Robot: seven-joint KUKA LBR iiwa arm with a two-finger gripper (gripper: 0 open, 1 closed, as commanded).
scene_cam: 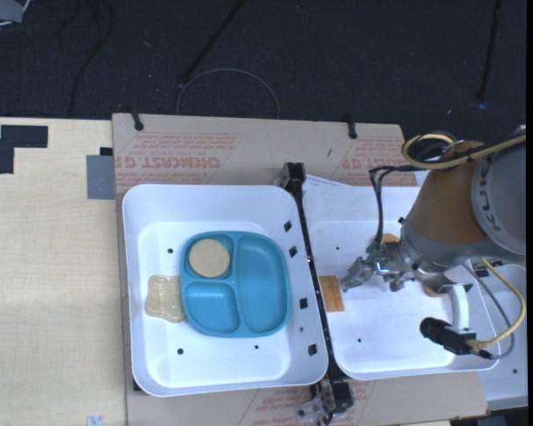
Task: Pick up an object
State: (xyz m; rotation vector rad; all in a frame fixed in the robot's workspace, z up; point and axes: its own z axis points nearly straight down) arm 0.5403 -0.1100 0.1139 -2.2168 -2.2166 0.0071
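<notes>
Two shallow white bins stand side by side: one left bin (pixel 151 238) and one right bin (pixel 382 349). The left bin holds one blue divided tray (pixel 249 304) with three compartments, one round tan disc (pixel 208 257) in its upper-left compartment, and one pale yellowish piece (pixel 163 298) beside the tray. The right bin holds one small orange-brown block (pixel 331 294).

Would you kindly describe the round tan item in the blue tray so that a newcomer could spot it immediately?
Find the left white bin, which holds a blue divided tray. In the tray's upper-left compartment lies a round tan disc, like a cookie. Unlike the pale, squarish piece just outside the tray's left edge, it is circular and sits inside the tray.
</notes>
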